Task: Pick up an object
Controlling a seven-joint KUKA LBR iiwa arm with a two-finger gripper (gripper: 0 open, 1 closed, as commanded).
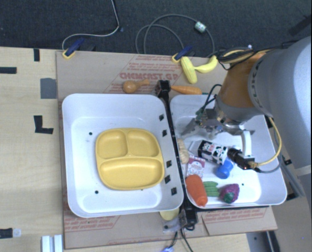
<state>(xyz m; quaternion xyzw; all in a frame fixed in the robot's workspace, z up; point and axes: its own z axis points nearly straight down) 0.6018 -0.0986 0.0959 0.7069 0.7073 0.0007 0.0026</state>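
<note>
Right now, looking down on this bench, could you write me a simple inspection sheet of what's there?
Surface: cardboard-covered bench bearing left bin and right bin.
Job's things: right bin holds carrot, blue piece, black-and-white toy, purple piece.
Clutter: yellow divided tray in left bin; banana behind the bins.
Grippers: gripper low in right bin, fingers unclear.
Cables: grey cable looped on dark floor.
Surroundings: dark carpet.

We see our grey arm (pixel 287 83) with its orange band (pixel 237 83) reaching in from the right, wrist bent downward, the two-finger gripper (pixel 202 122) lowered just beneath it.
</note>
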